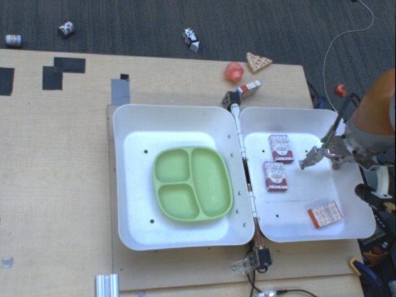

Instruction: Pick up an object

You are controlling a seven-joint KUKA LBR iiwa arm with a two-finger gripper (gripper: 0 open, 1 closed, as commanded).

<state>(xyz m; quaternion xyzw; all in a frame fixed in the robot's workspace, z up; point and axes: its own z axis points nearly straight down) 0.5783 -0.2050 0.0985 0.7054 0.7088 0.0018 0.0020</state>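
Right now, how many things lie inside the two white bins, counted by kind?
Green divided plate: 1, in the left bin.
Small red and white packets: 3, all in the right bin: one at the top, one below it, one lower right.
Total: 4.

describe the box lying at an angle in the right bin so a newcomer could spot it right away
Start at the right bin, the one on the arm's side of the bench. Three small red-and-white boxes lie in it: two stacked in a column near the centre divider, and a third alone near the bin's front right corner. That lone angled box is the one: tilted and more orange than the other two.
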